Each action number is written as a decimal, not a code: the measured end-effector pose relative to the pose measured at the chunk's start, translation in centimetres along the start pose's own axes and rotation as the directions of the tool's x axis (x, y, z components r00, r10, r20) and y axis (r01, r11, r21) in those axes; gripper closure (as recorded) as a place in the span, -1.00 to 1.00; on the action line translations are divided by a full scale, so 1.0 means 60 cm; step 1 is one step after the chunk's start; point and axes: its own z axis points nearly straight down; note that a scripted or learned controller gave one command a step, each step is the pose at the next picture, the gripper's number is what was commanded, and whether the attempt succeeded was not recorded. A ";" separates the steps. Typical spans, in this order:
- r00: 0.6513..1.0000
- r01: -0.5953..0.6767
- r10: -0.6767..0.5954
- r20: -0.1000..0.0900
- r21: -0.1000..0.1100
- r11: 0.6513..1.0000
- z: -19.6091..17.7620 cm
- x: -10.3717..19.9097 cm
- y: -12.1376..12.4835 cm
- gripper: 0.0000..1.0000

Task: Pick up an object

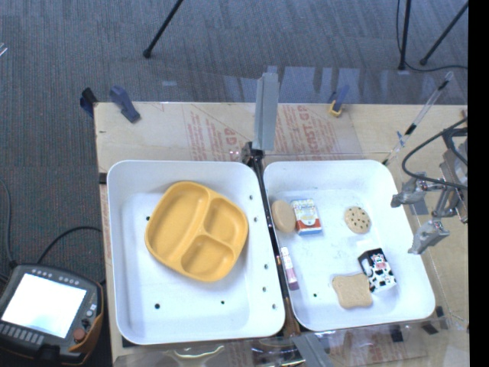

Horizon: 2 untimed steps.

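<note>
At the right edge of the worktop [176, 132], just outside the right bin [397, 182], the pincer [425, 216] is hanging off to the side, with two grey finger-like parts showing near the bin's rim. How far apart they are standing I cannot tell from this slanted look, but nothing is sitting between them, so it is carrying nothing.

The things on offer are all lying in the right bin. A tan oval piece [283, 215] is resting near the bin's left wall, with a small blue carton [307, 215] just beside it. A cookie [357, 219] is lying alone toward the middle right. Nearer the front, a black-and-white carton [377, 271] is sitting tilted, touching or nearly touching a slice of toast [352, 290]. A thin pink stick [289, 268] is lying along the left wall. The left bin [130, 297] is holding a yellow divided plate [197, 230].

Judging by this, the task is sitting at its very start: the arm is waiting outside the bin and no object is being approached. The next move is calling for a reach over the rim and a descent onto one thing; the cookie, standing clear of its neighbours, is looking like the least crowded choice.
</note>
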 end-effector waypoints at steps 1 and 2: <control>0.999 -0.051 0.051 -0.012 -0.003 0.999 0.303 -0.066 -0.016 -1.00; 0.979 -0.202 0.202 0.008 0.001 0.979 0.170 -0.133 0.022 -1.00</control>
